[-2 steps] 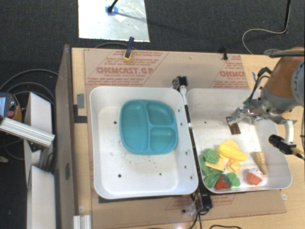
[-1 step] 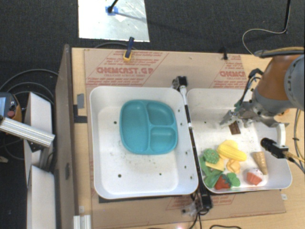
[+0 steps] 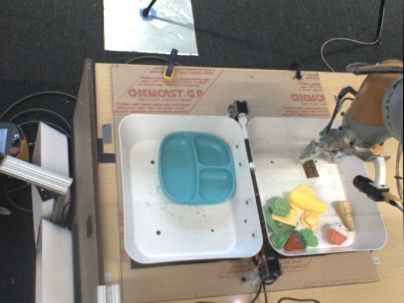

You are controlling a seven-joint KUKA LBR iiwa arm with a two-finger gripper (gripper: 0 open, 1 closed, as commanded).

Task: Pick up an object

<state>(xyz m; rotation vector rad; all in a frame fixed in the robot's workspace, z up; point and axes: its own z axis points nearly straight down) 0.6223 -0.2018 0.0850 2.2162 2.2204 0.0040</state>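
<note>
Toys [image 3: 303, 218] for picking lie heaped in the right bin's [image 3: 278, 137] near corner: yellow corn, green pieces, a cone, something red. None is lifted yet, so the pick seems barely begun. Red print on the cardboard [image 3: 189, 84] behind reads "CHEMCAST GP". At the right bin's far side, the gripper [image 3: 325, 149] hovers above a small brown block [image 3: 310, 168], fingers apart, clasping nothing.
</note>
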